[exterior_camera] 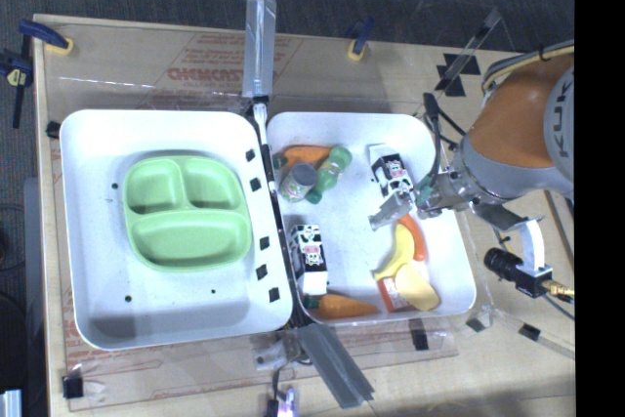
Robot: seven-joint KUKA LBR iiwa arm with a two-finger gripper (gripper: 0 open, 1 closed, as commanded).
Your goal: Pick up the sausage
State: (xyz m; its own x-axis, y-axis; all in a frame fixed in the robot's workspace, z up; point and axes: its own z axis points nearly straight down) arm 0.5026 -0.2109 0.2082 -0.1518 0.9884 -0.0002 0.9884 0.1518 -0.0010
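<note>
The sausage [419,240] is a short red-orange curved piece in the right bin [352,127], lying against the right side of a yellow banana [395,257]. My gripper [393,207] hangs just above and left of the sausage's upper end, reaching in from the right. It is open, with nothing between its fingers. The arm's orange band [518,117] is at the right edge of the bin.
The right bin also holds two small milk cartons [389,169] [311,257], a green bottle [330,169], a can [296,179], two carrots [303,154] [344,307] and a yellow-red packet [408,288]. The left bin [88,210] holds a green divided plate [186,210].
</note>
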